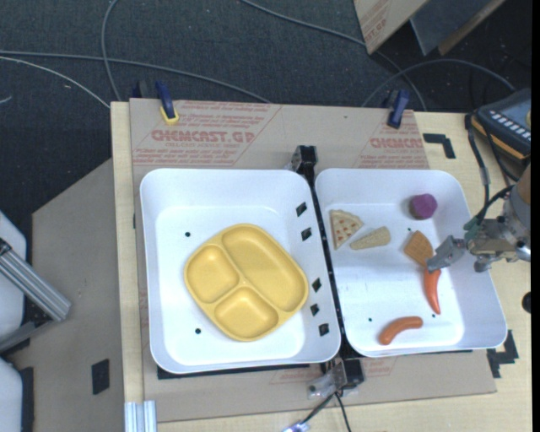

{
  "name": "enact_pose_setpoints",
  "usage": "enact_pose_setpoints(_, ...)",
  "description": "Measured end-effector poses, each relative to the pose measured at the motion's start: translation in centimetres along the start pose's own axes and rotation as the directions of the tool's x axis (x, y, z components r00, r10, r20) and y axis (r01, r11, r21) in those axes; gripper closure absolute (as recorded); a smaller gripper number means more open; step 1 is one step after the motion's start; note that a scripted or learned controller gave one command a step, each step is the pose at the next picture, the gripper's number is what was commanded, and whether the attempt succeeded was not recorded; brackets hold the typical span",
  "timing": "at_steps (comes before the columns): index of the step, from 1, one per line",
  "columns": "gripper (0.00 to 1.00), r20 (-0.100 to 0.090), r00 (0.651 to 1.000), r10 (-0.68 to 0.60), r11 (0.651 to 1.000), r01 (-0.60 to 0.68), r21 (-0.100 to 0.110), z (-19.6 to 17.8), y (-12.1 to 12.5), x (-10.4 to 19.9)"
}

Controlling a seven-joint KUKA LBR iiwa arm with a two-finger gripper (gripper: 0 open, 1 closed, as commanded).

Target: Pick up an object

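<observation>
From the overhead camera I see my two-finger gripper (449, 251) low over the right white bin (481, 333), but I cannot tell how the jaws stand. The long orange-red plastic chilli (434, 290) lies just below them, the tan bread-shaped piece (418, 247) just left, nothing visibly grasped.

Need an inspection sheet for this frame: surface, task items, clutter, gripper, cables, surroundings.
Surface: brown board under two white bins, left bin and right bin.
Job's things: in the right bin, purple ball, waffle wedge, pale wedge, brown piece, carrot, sausage.
Clutter: yellow divided plate in the left bin.
Gripper: gripper at the right bin's right side, above the carrot's top; finger state unclear.
Cables: several across the dark floor, one at top left.
Surroundings: clamps on the board's far edge; cardboard box at top.
</observation>
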State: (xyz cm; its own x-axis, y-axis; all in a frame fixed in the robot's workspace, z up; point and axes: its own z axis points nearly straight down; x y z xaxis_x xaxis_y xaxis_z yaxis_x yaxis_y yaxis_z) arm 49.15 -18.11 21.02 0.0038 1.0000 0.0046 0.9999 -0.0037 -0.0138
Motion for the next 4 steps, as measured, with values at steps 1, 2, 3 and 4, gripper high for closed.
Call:
enact_pose_setpoints(1, 0.0, 0.003, 1.0, -0.004, 1.0, 0.004, -0.012, -0.6, 0.3, 0.0)
enact_pose_setpoints(2, 0.0, 0.001, 1.0, -0.004, 1.0, 0.004, -0.009, 4.9, 0.9, 0.9)
enact_pose_setpoints(3, 0.0, 0.002, 1.0, -0.004, 1.0, 0.004, -0.009, 10.8, 1.7, 1.3)
enact_pose_setpoints(4, 0.0, 0.002, 1.0, -0.004, 1.0, 0.004, -0.01, 12.6, 1.7, 1.4)
